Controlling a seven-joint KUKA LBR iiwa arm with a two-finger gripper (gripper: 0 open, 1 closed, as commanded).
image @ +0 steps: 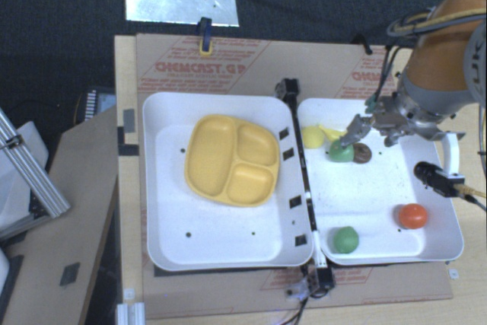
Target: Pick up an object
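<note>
The right bin (pixel 380 186) holds several small objects. A yellow piece (pixel 313 136) lies at its far left, with a green piece (pixel 340 154) and a small brown piece (pixel 362 155) beside it. An orange-red ball (pixel 412 216) sits near the right wall and a green ball (pixel 346 239) near the front edge. My gripper (pixel 370 135) hangs low over the back of this bin, directly above the green and brown pieces. I see nothing lifted off the bin floor.
The left bin (pixel 167 232) carries a yellow divided plate (pixel 231 160). A black divider with clips (pixel 298 164) runs between the bins. A black fitting on the arm (pixel 434 177) juts over the right bin's right side.
</note>
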